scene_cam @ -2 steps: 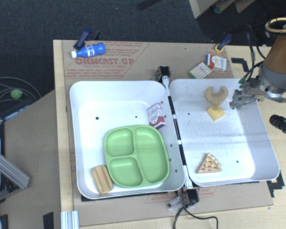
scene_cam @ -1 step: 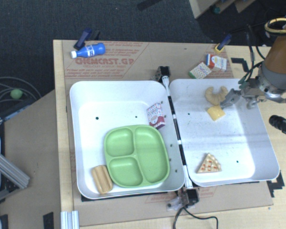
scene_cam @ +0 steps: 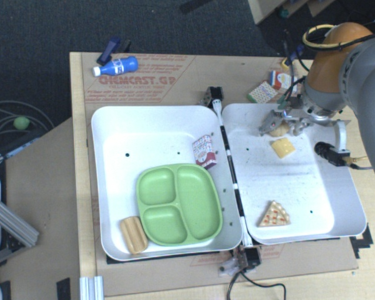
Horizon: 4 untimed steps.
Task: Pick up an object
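On the bench sit two white bins side by side. One green tray [scene_cam: 178, 204] with three compartments fills the left bin [scene_cam: 112, 167], with one tan bread-like block [scene_cam: 133, 234] touching the tray at its 8 o'clock and one red-and-white packet [scene_cam: 204, 151] at its 1 o'clock. Three pieces lie in the right bin [scene_cam: 337, 217]: one yellow cube [scene_cam: 283, 147] near the top, one waffle wedge [scene_cam: 274, 215] at the bin's 6 o'clock, and one pale lump [scene_cam: 277, 130] directly beneath the gripper [scene_cam: 286, 122] (whether it is clenched or released I cannot tell). One blue-and-white bottle [scene_cam: 115, 66] rests outside, at the left bin's 12 o'clock.
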Motion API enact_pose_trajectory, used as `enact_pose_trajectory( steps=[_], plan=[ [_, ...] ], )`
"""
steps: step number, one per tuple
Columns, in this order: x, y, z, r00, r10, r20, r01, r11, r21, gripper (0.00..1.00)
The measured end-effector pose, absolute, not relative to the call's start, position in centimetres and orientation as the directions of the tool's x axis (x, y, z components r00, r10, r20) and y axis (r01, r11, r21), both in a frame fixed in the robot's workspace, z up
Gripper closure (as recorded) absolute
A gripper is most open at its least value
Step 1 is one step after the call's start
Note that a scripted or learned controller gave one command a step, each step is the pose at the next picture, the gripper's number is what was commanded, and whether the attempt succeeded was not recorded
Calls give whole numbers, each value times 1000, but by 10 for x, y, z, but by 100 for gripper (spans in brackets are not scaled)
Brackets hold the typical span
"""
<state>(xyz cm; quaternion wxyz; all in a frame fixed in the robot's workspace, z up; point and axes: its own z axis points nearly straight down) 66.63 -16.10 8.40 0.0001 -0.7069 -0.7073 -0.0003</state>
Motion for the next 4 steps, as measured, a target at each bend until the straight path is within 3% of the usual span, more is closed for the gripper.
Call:
enact_pose_trajectory(
  steps=[1, 2, 3, 4],
  plan=[
    [640, -164, 85, 0, 1000, 0, 1000, 0, -1, 0],
    [641, -163, 96, 0, 1000, -1, 1000, 0, 2, 100],
    [575, -172, 133, 1, 1000, 0, 1000, -1, -1, 100],
    [575, -171, 133, 0, 1000, 1, 1000, 0, -1, 0]
  ],
)
